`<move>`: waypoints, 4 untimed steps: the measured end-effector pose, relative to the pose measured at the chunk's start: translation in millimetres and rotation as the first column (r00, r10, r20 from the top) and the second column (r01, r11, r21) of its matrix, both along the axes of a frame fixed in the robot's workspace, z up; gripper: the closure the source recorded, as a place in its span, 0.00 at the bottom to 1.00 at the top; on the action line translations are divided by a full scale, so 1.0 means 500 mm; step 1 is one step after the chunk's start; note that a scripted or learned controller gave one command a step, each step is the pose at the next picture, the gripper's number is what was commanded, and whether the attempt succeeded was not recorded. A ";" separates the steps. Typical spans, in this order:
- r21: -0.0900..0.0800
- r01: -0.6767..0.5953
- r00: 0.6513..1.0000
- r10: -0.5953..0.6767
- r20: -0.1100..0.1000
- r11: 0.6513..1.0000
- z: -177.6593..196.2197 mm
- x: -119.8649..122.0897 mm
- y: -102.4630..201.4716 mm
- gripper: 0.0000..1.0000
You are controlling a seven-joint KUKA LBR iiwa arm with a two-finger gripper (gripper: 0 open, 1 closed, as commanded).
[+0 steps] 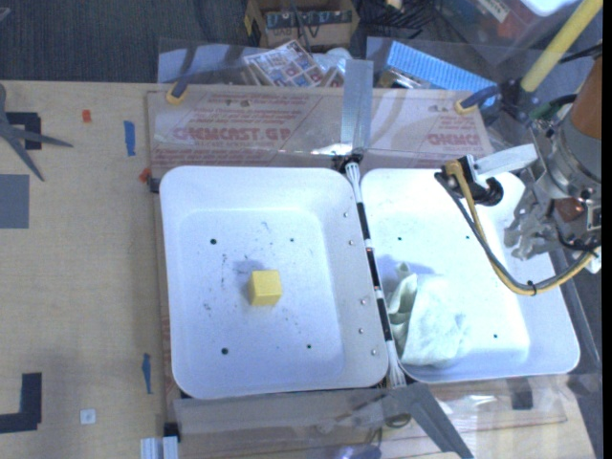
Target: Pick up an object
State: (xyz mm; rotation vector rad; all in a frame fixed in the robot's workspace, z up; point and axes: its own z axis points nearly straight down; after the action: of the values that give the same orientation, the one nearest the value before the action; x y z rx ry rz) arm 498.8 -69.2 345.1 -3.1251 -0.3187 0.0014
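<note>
Your gripper at frame's right edge, over right bin; can't tell its state. Nearest pick: crumpled white cloth, lower left of gripper. Yellow block farther left, left bin.

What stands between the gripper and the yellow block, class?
The gripper hangs over the right bin; the yellow block lies in the left bin. Between them run the two bins' adjoining rims, and a crumpled white cloth lies in the right bin, below the straight line across.
</note>
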 end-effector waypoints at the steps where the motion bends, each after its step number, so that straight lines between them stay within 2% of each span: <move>1: 0.000 -0.002 1.000 0.002 0.000 1.000 0.020 0.001 0.001 1.00; 2: 0.001 0.005 1.000 -0.005 -0.002 1.000 -0.090 -0.040 -0.055 1.00; 3: 0.001 0.005 1.000 -0.005 -0.003 1.000 -0.070 -0.039 -0.055 1.00; 4: 0.001 -0.010 1.000 0.010 -0.002 1.000 -0.130 -0.039 -0.055 1.00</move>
State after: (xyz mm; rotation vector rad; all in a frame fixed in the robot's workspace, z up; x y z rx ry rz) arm 479.5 -96.4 279.9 -3.1219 -0.3334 0.0044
